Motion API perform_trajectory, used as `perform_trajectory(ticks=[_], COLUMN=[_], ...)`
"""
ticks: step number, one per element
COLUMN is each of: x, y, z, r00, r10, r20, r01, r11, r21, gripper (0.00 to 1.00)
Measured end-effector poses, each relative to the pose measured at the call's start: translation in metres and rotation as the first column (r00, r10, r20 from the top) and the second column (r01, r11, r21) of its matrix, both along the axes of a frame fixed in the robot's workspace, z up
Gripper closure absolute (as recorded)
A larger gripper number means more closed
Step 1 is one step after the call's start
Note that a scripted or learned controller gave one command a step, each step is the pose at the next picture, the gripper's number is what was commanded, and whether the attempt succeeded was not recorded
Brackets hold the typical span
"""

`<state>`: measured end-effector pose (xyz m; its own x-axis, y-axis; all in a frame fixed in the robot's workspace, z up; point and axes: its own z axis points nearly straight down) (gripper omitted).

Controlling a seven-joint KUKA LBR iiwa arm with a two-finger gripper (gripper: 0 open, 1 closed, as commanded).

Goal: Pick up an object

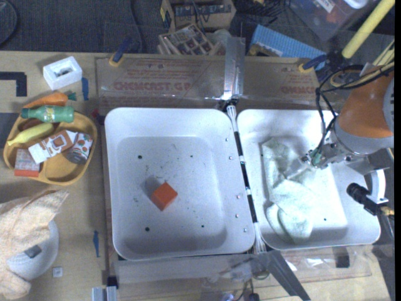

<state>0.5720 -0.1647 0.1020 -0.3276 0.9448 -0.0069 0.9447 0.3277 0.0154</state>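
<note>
I cannot tell whether my fingers [315, 158] are spread or closed; they are small and dark at the upper edge of the pale cloth [287, 190], which lies crumpled across the right bin [357, 231]. They seem to touch or hang just above its fabric. My wrist, with its orange band [366, 115], rises behind them toward the right. The orange block [164, 195] sits alone in the left bin [125, 130], well apart from me. The risk, as I judge it: soft cloth may slip free, or only a thin fold gets pinched and slides out on lifting.
</note>
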Motion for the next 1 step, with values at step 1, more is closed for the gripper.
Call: perform_trajectory(ticks=[1], x=[0.0257], y=[-0.0047], z=[-0.0104], r00=[1.000], r10=[-0.027], r20=[-0.005], r01=[0.027], r11=[1.000], r21=[0.000], gripper=[0.00])
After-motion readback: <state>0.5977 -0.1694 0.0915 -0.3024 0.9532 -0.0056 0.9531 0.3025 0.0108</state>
